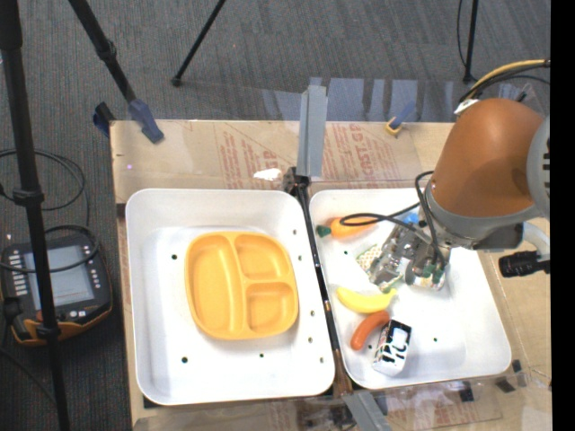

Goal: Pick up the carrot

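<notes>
Smooth white bin (pixel 467 348) holds tapered carrot (pixel 346 228); hand (pixel 406 263) state unclear.

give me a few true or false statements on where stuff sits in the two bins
1. The yellow plate lies in the left bin. True.
2. The carrot lies on the plate. False: it lies in the right bin, near its top left corner.
3. The banana lies above the sausage in the view. True.
4. The gripper hangs over the left bin. False: it is over the right bin.
5. The carrot is between the gripper's fingers. False: it lies apart, to its left.
</notes>
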`<state>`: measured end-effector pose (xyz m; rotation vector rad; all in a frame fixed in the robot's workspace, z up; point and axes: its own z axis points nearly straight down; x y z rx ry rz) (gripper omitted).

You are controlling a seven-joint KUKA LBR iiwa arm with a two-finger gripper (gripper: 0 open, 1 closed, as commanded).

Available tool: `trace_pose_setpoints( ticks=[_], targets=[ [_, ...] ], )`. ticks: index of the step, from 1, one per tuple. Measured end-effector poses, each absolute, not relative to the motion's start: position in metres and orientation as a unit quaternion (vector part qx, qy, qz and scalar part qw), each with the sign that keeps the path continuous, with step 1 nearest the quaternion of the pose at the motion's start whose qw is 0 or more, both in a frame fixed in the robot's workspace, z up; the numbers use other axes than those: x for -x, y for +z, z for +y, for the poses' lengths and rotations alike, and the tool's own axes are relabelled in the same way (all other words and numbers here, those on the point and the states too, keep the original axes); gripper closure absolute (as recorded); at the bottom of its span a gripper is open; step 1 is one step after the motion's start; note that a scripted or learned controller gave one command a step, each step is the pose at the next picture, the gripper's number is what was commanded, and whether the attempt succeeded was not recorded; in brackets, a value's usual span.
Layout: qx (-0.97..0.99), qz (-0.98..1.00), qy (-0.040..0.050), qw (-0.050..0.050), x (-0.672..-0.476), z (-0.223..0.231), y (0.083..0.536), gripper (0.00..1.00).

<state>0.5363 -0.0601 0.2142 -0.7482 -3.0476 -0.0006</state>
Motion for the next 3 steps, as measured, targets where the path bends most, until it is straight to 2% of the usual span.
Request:
trace_pose_setpoints(
  ticks=[1, 2, 3],
  targets=[
    [0.242, -0.970, -0.0003, 0.000, -0.613, 0.004, 0.242, 1.00],
    [0.242, -0.970, -0.0003, 0.001, -0.613, 0.004, 0.242, 0.00],
    [0.303, -0.953, 0.0002, 0.002, -0.606, -0.055, 0.185, 0.00]
  ],
)
